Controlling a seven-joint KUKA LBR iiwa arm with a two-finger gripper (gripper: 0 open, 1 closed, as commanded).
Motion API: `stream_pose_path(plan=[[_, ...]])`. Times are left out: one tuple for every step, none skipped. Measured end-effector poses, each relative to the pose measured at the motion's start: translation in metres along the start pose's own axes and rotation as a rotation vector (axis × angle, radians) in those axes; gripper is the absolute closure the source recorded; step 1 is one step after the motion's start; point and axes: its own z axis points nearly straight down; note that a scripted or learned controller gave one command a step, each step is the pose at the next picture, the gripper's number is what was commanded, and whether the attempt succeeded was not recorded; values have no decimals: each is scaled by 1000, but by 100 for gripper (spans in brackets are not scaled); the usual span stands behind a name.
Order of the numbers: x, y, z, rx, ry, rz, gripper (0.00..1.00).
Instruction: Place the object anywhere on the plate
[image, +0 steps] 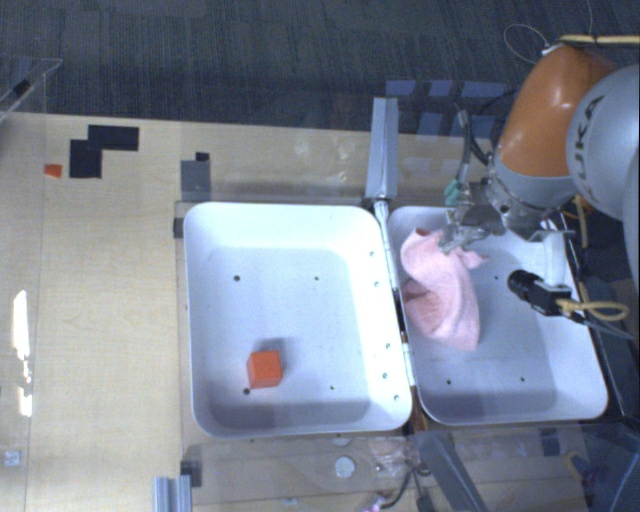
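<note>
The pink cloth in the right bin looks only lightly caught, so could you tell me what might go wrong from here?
1. The hand meets just the top corner of the pink cloth, and the rest droops toward the bin floor; it could slip free on a lift.
2. The cloth hangs close to the divider between the bins and may snag or drag on it.
3. The orange block sits apart in the left bin, so the arm may be working on the wrong item.

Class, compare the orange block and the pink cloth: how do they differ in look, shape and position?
The orange block is small, boxy and rigid-looking; the pink cloth is larger, soft and crumpled. The block sits alone in the left bin; the cloth lies in the right bin, just under the gripper. Each rests on a white bin floor.
</note>
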Motion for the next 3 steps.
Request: stream_pose_path(plan=[[53, 12, -10, 0, 1, -406, 100], [111, 33, -10, -2, 2, -807, 100], [158, 54, -11, -5, 1, -1209, 100]])
